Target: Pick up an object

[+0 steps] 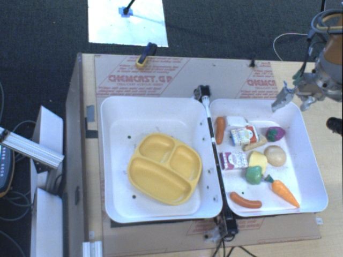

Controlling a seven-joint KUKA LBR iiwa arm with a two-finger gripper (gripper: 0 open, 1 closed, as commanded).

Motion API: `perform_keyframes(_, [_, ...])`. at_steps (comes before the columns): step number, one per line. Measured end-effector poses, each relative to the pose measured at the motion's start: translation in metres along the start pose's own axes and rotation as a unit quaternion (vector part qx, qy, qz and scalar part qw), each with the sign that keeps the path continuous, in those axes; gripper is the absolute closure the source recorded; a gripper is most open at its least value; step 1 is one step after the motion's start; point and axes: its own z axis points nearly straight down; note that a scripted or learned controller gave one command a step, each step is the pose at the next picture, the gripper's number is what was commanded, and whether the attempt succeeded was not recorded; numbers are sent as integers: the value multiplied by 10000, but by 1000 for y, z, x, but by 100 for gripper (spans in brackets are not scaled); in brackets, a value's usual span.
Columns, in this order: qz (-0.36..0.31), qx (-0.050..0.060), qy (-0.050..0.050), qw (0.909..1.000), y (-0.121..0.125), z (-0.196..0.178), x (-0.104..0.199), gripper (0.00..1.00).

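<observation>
My gripper hangs at the far right, above the back right corner of the right bin, fingers spread open with nothing between them. Below it the right bin holds toy food: a purple eggplant, a beige potato, a yellow piece, a green pepper, two carrots, a sausage, and two small printed cartons. All of them lie loose on the bin floor.
The left bin holds a yellow divided tray. A black divider bar runs between the bins. A white block lies at the back of the right bin. Cardboard borders the bench behind.
</observation>
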Motion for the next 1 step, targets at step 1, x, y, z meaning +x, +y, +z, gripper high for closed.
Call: perform_keyframes(1, [13, 22, 3, 10000, -4, 78, -25, 0])
